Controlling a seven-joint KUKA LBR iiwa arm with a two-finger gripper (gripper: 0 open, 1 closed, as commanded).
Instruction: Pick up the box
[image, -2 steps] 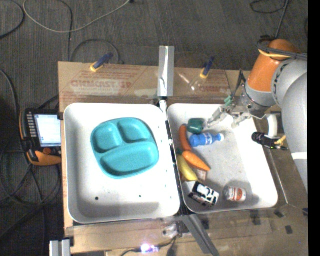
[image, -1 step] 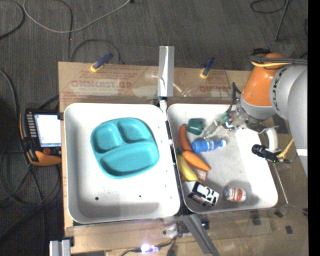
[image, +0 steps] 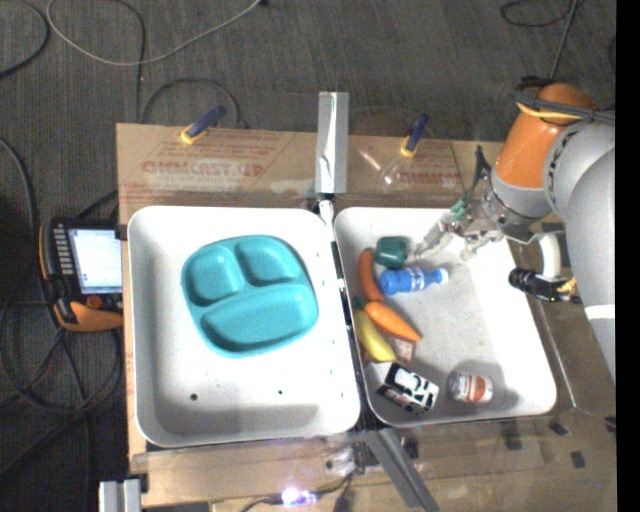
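- Gripper (image: 452, 236): poised over the upper part of the right bin (image: 520, 330), just beside the blue bottle (image: 412, 280); fingers spread apart, nothing between them.
- Box (image: 408, 388): small, black and white, lying tilted near the front edge of the right bin, well apart from the gripper, beside the small can (image: 470, 386).
- Risk 1: the gripper stands far nearer the blue bottle and the dark green object (image: 392, 248) than the box; a descent from here would likely close on the wrong thing.
- Risk 2: the box lies close to the bin's front wall and near the yellow banana (image: 374, 340); a finger could strike the wall or nudge the box instead of straddling it.
- Risk 3: the box lies at a slant; fingers not turned to match its sides could slip off a corner.
- Count, right bin: one box, one blue bottle, one dark green object, one can, one banana, one carrot (image: 392, 319), one reddish sausage-like item (image: 368, 274).
- Count, left bin (image: 160, 400): one turquoise divided tray (image: 250, 292) with three compartments.
- Count, bench: two white bins, two clamps (image: 202, 124) at the rear edge.
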